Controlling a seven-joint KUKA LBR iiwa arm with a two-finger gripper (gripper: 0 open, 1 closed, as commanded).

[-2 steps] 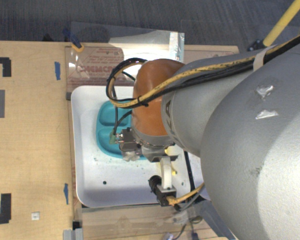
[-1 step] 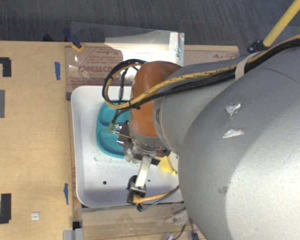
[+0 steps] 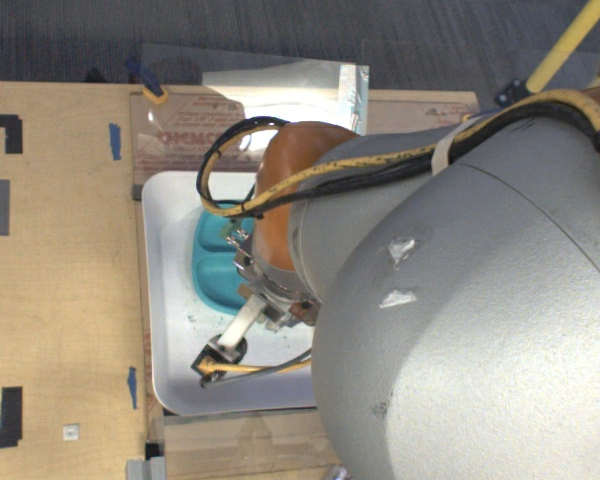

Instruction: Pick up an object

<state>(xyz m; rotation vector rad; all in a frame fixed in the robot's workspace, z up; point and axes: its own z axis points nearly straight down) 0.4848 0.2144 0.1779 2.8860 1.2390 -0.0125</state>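
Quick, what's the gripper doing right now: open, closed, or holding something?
Gripper: cannot be told; it sits low over a teal moulded plastic object in the shallow white bin.

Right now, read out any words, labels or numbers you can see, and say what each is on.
Reddish print on the sheet behind the white bin: too blurred to read.
Small pale tag on the cardboard: too small to read.
No text on the teal object.

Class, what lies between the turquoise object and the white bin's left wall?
Bare white bin floor, in the camera view; the turquoise object sits apart from the left wall.
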